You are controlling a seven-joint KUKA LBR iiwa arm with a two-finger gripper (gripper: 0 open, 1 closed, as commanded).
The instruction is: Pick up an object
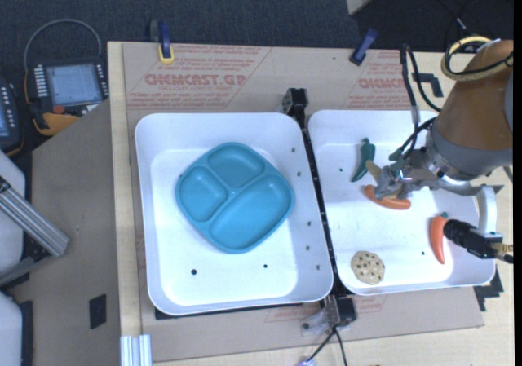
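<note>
Over on the right side of the frame, the grey arm with its orange band [481, 71] reaches into the right-hand shallow white bin [342, 136], and its gripper [397, 181] sits low over a flat orange-red piece, something like a toy carrot or sausage [390, 200]. The metal jaws are a tangle of grey from this slant, and I cannot tell whether they are spread or pressed together, nor whether anything sits between them. The orange-red piece lies on the bin floor just below the jaws, touching or nearly so.

Just beside it, up and to the left, a dark green pepper-shaped toy [361, 159] stands close enough that a closing grip could catch both, or nudge the green one and skew the hold. The orange-red piece looks low and smooth, so I'd guess the jaws could slide over its top and come up with nothing. If they press down off-centre, it may squirt sideways along the slick white floor.

Lower right, a second orange carrot-like toy [438, 240] lies near the bin wall, next to a black fitting on the arm [466, 236]; a swing of the arm could knock it. A round speckled cookie [368, 266] rests well apart at the bottom of that bin.

The left white bin [151, 193] carries a blue divided plastic plate [235, 196], well away from all this.
</note>
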